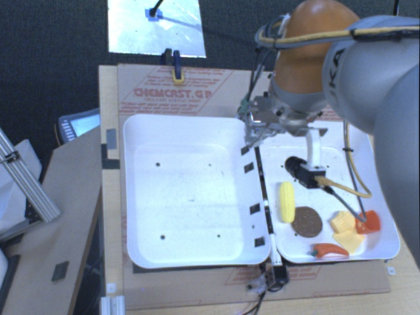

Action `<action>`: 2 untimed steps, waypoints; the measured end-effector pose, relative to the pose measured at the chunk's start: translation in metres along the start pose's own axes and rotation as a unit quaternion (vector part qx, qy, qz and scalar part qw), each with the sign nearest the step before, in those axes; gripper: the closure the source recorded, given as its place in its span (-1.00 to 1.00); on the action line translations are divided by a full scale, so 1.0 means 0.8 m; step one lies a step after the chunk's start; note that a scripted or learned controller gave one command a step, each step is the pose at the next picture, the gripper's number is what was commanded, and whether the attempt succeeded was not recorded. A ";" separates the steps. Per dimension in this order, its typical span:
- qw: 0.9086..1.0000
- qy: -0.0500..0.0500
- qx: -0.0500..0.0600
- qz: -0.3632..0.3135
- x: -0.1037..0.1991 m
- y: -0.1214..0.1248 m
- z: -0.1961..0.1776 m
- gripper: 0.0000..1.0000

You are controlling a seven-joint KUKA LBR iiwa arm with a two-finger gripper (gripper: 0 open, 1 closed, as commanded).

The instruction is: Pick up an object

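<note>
Arm: the grey KUKA arm reaches in from three o'clock, its orange band above the wrist, over the far edge of the right bin.
Left bin: the left bin sits at nine o'clock of its twin, the two touching along a taped seam.
Gripper: the gripper hangs at twelve o'clock over that seam; whether its fingers stand wide or narrow cannot be told from here.
Brown disc: a flat round piece lies low in the right bin, probably hard to get under.
Corn: a yellow corn cob, at nine o'clock of the disc, looks light, rigid toy plastic; across its middle seems the best hold.
Cheese: a yellow wedge lies at four o'clock, just beside a red-orange piece.
Carrot: a slim orange carrot lies at six o'clock, likely slippery.
</note>
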State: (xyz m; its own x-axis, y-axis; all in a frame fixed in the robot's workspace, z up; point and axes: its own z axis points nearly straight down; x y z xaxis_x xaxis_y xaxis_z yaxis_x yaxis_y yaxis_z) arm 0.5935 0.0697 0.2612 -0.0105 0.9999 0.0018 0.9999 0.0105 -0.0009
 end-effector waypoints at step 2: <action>1.000 -0.001 0.003 0.001 0.211 -0.024 0.085 1.00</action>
State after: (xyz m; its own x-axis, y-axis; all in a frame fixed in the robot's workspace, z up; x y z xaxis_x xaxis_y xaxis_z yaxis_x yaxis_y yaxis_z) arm 0.5721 0.2381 0.1934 -0.0094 1.0000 0.0005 0.9999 0.0094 -0.0072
